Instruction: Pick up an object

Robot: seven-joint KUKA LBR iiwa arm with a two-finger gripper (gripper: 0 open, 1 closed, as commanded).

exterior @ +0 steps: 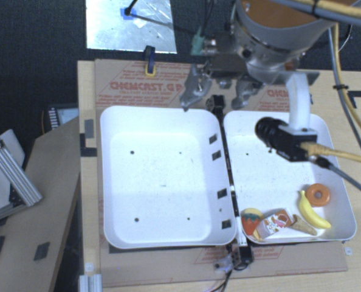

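Several small objects lie in the near right corner of the right bin (253,169): a yellow banana (312,212), an orange ring (318,194), a red-orange round fruit (251,219), a white and red packet (275,222) and a tan wedge (303,225). My gripper (216,95) hangs high over the far edge of the bench, above the seam between the two bins. It is open, its two grey fingers (191,91) spread wide with nothing between them. It is far from the objects.
The left bin (116,181) sits beside the right one, joined by black clips (223,193) along the seam. A black cylinder (279,139) on a white bracket hangs over the right bin's far part. Yellow cables (344,158) cross at right.
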